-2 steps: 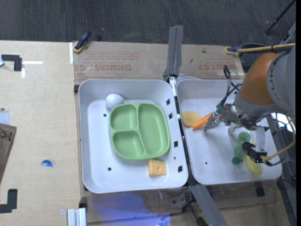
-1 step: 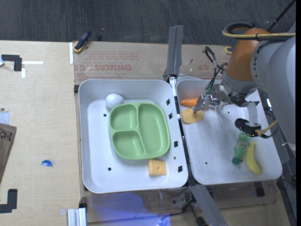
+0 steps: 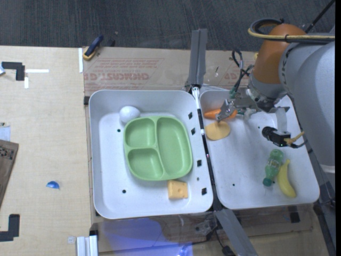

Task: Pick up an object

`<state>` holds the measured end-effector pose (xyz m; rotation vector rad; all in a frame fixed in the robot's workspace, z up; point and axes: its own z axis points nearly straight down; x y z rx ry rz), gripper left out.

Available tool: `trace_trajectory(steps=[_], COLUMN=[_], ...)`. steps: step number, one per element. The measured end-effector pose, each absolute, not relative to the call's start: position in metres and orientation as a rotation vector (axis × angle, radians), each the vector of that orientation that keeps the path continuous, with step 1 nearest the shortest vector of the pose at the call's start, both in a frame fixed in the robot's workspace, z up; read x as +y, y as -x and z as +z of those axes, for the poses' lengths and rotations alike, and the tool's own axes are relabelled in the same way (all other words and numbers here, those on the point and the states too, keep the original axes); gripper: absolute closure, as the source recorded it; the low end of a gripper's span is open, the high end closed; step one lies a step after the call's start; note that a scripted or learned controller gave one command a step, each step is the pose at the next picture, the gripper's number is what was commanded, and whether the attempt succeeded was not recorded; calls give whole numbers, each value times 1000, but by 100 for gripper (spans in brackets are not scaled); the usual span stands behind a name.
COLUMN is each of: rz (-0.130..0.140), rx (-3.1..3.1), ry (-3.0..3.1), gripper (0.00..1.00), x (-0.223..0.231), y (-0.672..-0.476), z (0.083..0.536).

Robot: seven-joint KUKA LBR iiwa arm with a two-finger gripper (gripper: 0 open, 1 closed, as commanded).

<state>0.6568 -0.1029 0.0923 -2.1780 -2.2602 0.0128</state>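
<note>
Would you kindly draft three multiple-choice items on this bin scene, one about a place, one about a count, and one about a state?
1. Where does the banana lie?
A. left bin
B. right bin
C. bench

2. How many compartments has the green tray?
A. two
B. three
C. five

3. How does the green bottle rest?
A. upright
B. inside the tray
C. on its side

Key: 1 B, it lies near the right bin's lower right corner; 2 B, two ridges part three wells; 3 C, it lies flat beside the banana.
</note>
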Motion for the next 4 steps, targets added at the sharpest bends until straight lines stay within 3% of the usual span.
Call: trace_trajectory(steps=[1,2,3,4], rz=[15,24,25,28], rx=[-2135,-2134,-2134,-2137], ry=[2297,2295,2295,2293], gripper=[0,100,0,100], x=[-102,-103,-104,-104], y=[-656,-655,-655,-655], z=[90,99,98,108])
